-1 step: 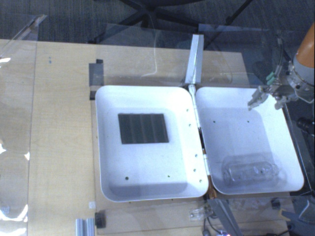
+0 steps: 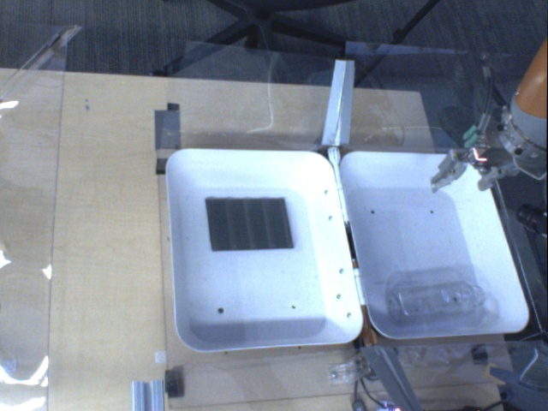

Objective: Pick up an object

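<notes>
The clear plastic object [image 2: 434, 298] lies flat at the near end of the right bin [image 2: 505, 255]; a dark ribbed pad [image 2: 249, 223] lies in the left bin [image 2: 184, 229]. The gripper [image 2: 469, 168] hangs over the right bin's far right corner, well apart from the object, fingers spread and holding nothing. No grasp is made yet: approach, closure and lift all remain.

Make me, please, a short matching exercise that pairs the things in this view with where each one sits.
Things:
1. dark ribbed pad
2. clear plastic container
3. tool
4. office chair base

Places:
A. above the right bin's far right corner
B. on the floor beyond the bench
C. in the left bin
D. at the near end of the right bin

Pairs: 1-C, 2-D, 3-A, 4-B
</notes>
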Tool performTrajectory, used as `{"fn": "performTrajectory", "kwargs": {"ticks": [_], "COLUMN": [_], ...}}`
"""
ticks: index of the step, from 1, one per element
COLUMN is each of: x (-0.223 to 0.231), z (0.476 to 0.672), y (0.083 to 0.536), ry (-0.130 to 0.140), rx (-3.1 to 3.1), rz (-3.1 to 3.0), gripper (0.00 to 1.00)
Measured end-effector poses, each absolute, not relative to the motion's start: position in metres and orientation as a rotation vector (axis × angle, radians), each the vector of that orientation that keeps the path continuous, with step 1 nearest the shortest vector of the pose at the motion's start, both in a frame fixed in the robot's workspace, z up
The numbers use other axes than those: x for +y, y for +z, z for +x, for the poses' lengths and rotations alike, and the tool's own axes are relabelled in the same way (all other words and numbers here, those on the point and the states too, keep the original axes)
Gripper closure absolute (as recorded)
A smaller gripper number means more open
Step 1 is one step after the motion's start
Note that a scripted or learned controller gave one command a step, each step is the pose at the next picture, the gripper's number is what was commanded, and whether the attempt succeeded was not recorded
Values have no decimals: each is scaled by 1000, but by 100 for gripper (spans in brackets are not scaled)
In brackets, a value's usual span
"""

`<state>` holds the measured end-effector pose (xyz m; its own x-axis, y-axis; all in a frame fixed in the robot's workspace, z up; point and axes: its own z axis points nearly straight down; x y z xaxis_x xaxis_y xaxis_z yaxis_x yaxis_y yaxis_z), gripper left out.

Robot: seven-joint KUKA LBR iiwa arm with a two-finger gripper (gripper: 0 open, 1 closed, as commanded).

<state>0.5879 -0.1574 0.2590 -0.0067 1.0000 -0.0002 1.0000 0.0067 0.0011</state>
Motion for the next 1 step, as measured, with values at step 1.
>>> {"fn": "performTrajectory", "kwargs": {"ticks": [1], "x": [-163], "z": [515], "y": [273], "ry": [3], "rx": [2024], "rz": [2398], "gripper": [0]}}
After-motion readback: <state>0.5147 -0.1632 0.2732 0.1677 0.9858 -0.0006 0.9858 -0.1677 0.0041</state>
